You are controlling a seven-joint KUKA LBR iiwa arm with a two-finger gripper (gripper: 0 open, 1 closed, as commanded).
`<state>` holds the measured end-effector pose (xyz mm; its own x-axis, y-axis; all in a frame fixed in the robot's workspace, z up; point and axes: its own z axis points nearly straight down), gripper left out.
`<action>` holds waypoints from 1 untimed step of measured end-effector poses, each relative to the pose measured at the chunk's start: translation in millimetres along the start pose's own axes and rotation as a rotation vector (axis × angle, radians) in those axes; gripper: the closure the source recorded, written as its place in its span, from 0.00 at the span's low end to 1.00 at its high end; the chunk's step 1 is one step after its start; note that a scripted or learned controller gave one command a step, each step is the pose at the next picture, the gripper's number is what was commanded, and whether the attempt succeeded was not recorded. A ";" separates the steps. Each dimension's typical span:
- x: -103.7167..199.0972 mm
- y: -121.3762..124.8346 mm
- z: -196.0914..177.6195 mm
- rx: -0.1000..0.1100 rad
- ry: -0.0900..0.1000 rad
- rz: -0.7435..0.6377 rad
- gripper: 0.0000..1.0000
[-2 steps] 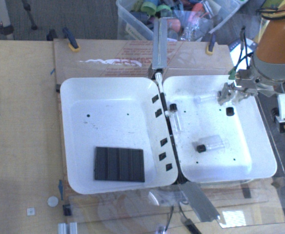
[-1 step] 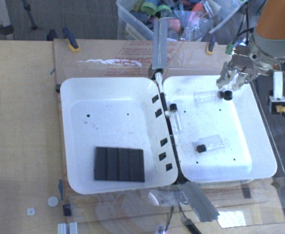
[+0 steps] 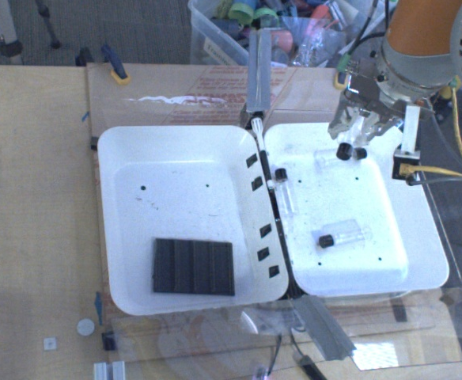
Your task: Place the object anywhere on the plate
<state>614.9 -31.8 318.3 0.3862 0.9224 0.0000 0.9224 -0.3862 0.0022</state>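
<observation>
Bench front: a grey metal bracket lies at the near edge, just below the two bins, on the wooden bench.
Gripper: the gripper hangs over the far part of the right bin, low above its floor.
Gripper state: I cannot tell from this slanted view whether it is wide or narrow. Nothing can be made out in its grasp.
Arm: the orange band sits above the wrist, at the top right, and cables trail off to the right.
Just beside the gripper: a faint clear shape lies on the bin floor to its left, too pale to identify.
Task object: a clear vial with a black cap lies on its side in the near half of the right bin, cap pointing left, well apart from the gripper.
Second vial: another clear vial lies along the right bin's left wall, its dark cap at the far end.
Divider: black tabs run in a row where the two bins meet.
Plate: the black ribbed plate lies flat in the near part of the left bin, with nothing on it.
Beyond the bins: a grey bar rises from the divider's far end, and behind it is a clear tub of coloured items.
</observation>
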 end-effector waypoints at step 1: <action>33.5 15.5 -36.7 0.000 0.000 0.385 1.00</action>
<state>642.1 -6.9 355.1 0.7041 0.7101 0.0008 0.7101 -0.7041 0.0024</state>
